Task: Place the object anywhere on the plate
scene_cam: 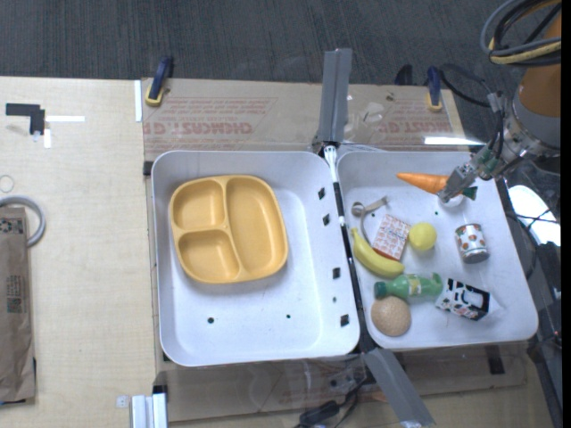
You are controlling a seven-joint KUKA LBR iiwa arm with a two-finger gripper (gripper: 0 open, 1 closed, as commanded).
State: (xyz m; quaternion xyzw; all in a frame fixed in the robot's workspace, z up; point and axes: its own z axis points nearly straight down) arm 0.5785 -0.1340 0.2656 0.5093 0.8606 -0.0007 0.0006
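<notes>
My gripper [457, 188] is hanging over the upper right of the right bin [508, 324], right beside the tip of the carrot [422, 182]; I cannot tell what state it is in. The yellow plate [229, 228] is sitting in the left bin [250, 337], left of centre in the frame.

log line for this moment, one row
tool: at orange carrot, right bin | grasp: unclear | yellow three-section plate: left bin, bare
</notes>
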